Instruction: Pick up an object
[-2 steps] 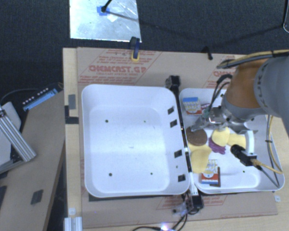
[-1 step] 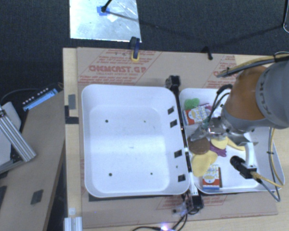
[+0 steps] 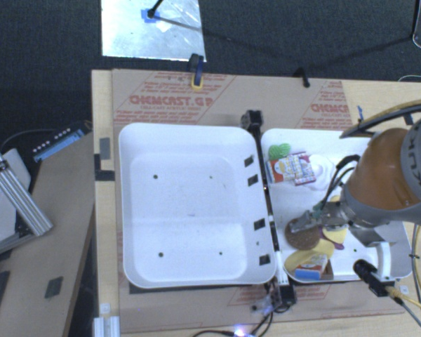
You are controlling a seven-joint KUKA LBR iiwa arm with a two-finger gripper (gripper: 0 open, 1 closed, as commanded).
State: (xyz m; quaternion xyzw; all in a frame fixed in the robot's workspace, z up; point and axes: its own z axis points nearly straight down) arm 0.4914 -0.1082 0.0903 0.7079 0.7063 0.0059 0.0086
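The right white bin [image 3: 316, 133] holds several objects. A brown round object [image 3: 303, 239] lies near its left wall, toward the front. My gripper [image 3: 307, 222] reaches down from the right and sits right over the top edge of that brown object, touching or nearly touching it. The grey arm with its orange band [image 3: 386, 174] covers the right half of the bin. A yellow piece [image 3: 335, 234] lies just right of the brown object. A yellow, orange and blue item [image 3: 310, 265] rests at the front wall. At the back lie a red and white pack [image 3: 292, 168] and a small green object [image 3: 279, 149].
The left white bin [image 3: 189, 209] stands beside the right one, with black clips [image 3: 258, 181] along the shared rim. A yellow and blue clamp [image 3: 196, 70] sits at the back of the cardboard-covered bench. Cables run near the right bin's front corner [image 3: 379, 283].
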